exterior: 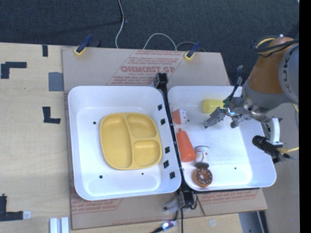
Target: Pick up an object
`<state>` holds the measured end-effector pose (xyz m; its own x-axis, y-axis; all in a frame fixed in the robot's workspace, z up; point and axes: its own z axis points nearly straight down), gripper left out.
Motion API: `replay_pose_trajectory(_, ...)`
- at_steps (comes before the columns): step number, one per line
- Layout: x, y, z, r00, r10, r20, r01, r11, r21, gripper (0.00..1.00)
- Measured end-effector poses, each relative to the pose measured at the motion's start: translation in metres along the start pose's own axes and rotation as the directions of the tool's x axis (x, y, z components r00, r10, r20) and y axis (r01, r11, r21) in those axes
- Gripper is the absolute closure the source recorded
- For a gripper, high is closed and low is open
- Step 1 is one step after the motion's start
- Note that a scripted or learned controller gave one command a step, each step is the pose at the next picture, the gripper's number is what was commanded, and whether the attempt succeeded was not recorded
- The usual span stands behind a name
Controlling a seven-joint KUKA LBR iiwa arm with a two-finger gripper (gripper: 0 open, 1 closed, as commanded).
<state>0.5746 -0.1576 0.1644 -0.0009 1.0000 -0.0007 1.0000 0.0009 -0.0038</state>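
The right bin [243, 178] holds several small items. A yellow object [211, 105] lies at its back. An orange carrot-like piece [184, 146] lies along the left wall, with a small white and red box [181, 116] behind it. A small white can [202, 153] and a chocolate doughnut [202, 176] sit toward the front. My gripper [224, 120] hangs over the back half of this bin, just right of and in front of the yellow object. It is open, its fingers [213, 120] spread, with nothing between them.
The left bin [82, 178] holds a yellow divided plate [130, 141]. A black divider with clips [167, 130] runs between the bins. The grey arm with its orange band [269, 67] comes in over the right bin's far right corner.
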Motion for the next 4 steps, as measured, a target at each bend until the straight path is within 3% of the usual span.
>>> replay_pose_trajectory(1, 0.009, -0.005, 0.06, 1.0, -0.001, -0.001, 0.001, 1.0, 0.002, 0.0)
replay_pose_trajectory(2, 0.009, -0.005, 0.08, 1.0, -0.001, 0.001, 0.001, 1.0, -0.002, 0.0)
replay_pose_trajectory(3, 0.009, -0.004, 0.069, 1.0, -0.001, 0.002, 0.001, 1.0, -0.005, 1.0)
replay_pose_trajectory(4, 0.011, -0.001, 0.027, 1.0, -0.001, 0.0, 0.001, 1.0, -0.006, 1.0)
